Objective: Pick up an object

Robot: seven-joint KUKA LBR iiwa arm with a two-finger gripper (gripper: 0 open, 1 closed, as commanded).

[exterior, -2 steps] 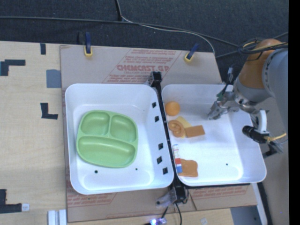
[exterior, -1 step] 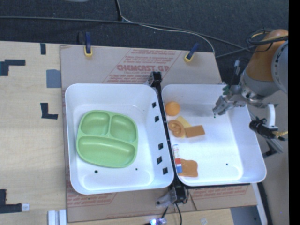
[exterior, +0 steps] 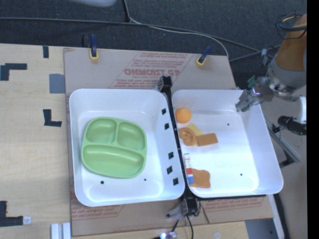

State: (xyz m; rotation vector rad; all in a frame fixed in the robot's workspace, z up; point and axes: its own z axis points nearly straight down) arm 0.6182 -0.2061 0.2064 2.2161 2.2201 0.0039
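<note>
at right bin's (exterior: 259,148) far right rim | gripper (exterior: 245,102) finger state: cannot tell | risk: clipping rim, missing orange ball (exterior: 183,115)

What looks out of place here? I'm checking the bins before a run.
Nothing stands out. The green plate lies flat in the left bin; the small toy pieces cluster along the right bin's left side.

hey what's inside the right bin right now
The right bin holds an orange ball, a tan clump of toy food below it, and an orange-brown piece near the front. Whatever lies beneath them is covered.
</note>
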